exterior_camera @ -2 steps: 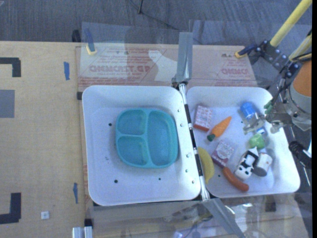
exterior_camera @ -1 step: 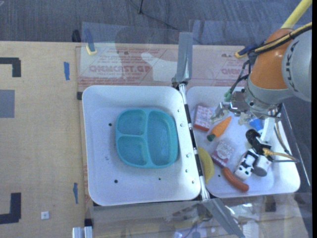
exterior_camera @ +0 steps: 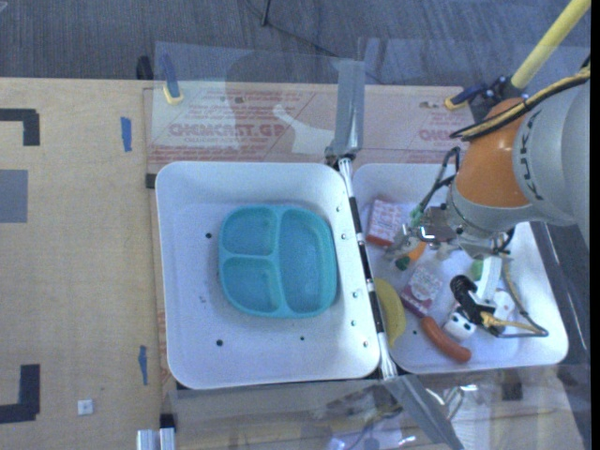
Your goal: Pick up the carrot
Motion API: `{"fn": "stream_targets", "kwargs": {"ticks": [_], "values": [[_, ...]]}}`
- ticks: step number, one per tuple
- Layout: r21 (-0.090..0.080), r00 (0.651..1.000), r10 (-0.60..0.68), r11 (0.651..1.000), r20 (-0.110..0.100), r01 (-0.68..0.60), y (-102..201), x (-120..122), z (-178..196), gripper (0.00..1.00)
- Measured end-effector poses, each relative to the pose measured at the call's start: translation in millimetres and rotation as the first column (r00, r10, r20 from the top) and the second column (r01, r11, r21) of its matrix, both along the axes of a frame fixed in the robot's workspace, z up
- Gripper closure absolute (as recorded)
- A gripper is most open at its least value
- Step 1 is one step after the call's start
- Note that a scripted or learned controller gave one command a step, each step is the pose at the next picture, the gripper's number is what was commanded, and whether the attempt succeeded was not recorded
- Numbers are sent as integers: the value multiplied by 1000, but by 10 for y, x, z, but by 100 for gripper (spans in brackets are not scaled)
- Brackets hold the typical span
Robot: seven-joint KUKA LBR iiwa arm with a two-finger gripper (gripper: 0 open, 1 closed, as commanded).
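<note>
The carrot [exterior_camera: 414,250] looks like a small orange piece with a green end, lying in the right bin [exterior_camera: 553,340] near its left-middle. My gripper [exterior_camera: 422,238] hangs directly over it, coming down from the orange-banded wrist at the bin's upper right. The gripper body hides most of the carrot, and I cannot see whether anything sits between the fingers.
Around the carrot lie a pink packet [exterior_camera: 382,218], a clear packet with red print [exterior_camera: 421,286], a yellow banana [exterior_camera: 392,309] by the left wall and a red-orange sausage [exterior_camera: 446,339] at the front. The left bin [exterior_camera: 187,345] holds a teal divided plate [exterior_camera: 277,261].
</note>
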State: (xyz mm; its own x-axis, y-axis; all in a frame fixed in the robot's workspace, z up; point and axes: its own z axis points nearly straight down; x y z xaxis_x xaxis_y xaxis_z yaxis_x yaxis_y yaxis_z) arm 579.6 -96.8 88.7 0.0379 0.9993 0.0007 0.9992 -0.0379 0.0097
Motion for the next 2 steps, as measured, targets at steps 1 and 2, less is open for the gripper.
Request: {"fn": "stream_targets", "kwargs": {"ticks": [1, 2], "values": [[-4, 1000, -6, 1000, 5, 6, -41, 7, 109, 100], [0, 997, -76, 997, -10, 76, 904, -189, 958, 100]]}}
